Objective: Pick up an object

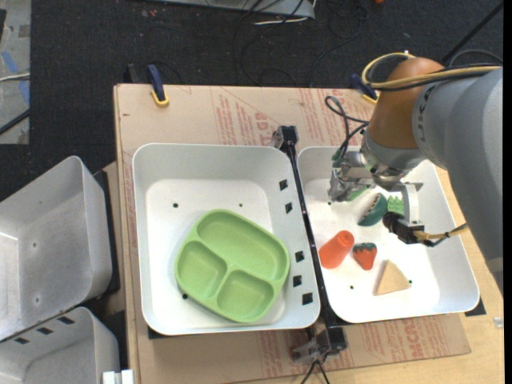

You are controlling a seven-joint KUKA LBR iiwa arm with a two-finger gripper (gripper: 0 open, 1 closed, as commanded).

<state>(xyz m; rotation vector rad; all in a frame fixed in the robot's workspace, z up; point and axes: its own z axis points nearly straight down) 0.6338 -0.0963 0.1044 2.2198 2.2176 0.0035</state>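
The right bin (448,290) holds an orange cup (337,249) on its side, a red strawberry-like toy (366,254), a tan wedge (391,279) and a dark green piece (374,210) next to a lighter green one (395,205). My gripper (346,187) hangs over the upper left part of this bin, just left of the green pieces and above the orange cup. Nothing shows between its fingers. A light green divided plate (232,264) lies in the left bin (160,166).
A black divider (298,206) runs between the two bins. Cables loop from the wrist over the right bin's far side. More white bins (48,238) stand off the bench at the left. Blue clamps sit on the bench's far edge.
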